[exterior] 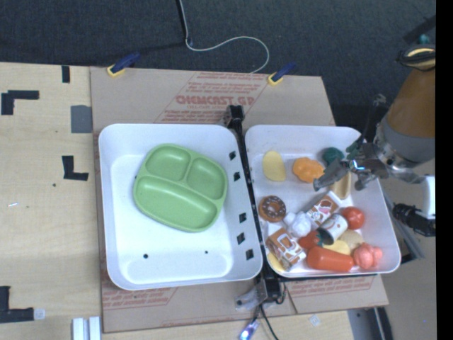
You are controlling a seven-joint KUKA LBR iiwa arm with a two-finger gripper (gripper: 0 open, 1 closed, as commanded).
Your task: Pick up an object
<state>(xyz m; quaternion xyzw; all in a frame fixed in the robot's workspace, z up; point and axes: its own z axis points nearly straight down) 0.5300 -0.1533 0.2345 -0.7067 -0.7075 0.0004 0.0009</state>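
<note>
Beside one green tray [180, 186], one donut [272, 208] and one tool [345, 175].

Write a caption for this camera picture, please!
Robot gripper hovers over toy food in the right bin; green plate sits left.

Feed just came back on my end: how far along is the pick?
Done: the gripper is over the right bin, by the teal toy and orange toy. In hand: nothing visibly between its fingers. Left: grasp and lift; the donut and yellow piece lie in the bin, the green plate in the left.
</note>
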